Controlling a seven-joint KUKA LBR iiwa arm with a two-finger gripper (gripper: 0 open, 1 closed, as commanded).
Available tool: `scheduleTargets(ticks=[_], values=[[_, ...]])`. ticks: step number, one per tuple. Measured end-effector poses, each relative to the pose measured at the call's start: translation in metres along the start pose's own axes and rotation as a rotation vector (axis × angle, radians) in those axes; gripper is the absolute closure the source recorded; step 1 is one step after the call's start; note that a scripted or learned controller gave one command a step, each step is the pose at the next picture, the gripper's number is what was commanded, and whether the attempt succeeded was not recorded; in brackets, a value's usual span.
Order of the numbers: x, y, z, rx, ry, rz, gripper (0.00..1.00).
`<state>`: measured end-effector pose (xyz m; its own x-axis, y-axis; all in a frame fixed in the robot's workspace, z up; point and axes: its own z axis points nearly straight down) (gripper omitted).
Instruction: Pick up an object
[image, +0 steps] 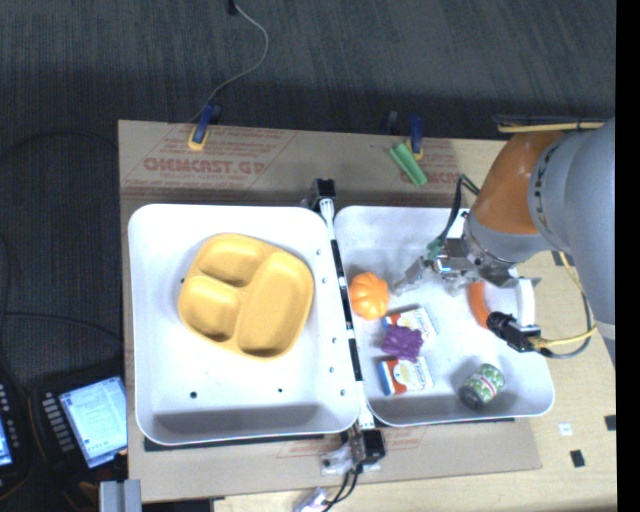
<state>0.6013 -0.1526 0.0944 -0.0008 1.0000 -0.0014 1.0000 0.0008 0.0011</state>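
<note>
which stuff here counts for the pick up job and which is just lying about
Job:
gripper in the right bin
small orange pumpkin
purple toy
two small cards
green-labelled can

Lying about:
yellow tray in the left bin
green clip
blue clamp

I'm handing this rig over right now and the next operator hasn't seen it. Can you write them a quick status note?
Gripper: low over the right bin, fingers apart, nothing between them.
Right bin: small orange pumpkin by the left wall, purple grape bunch on a card, second card below it, green-labelled can near the front corner.
Left bin: large yellow bread-shaped piece.
Done: nothing picked.
Left: close on one object and lift; the pumpkin looks nearest.
</note>
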Motion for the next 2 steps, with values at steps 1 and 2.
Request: scheduleTargets(ticks=[1, 2], values=[[0.031, -0.102, 0.005, -0.009, -0.002, 0.002, 0.0], [0.031, -0.101, -0.005, -0.011, -0.002, 0.002, 1.0]])
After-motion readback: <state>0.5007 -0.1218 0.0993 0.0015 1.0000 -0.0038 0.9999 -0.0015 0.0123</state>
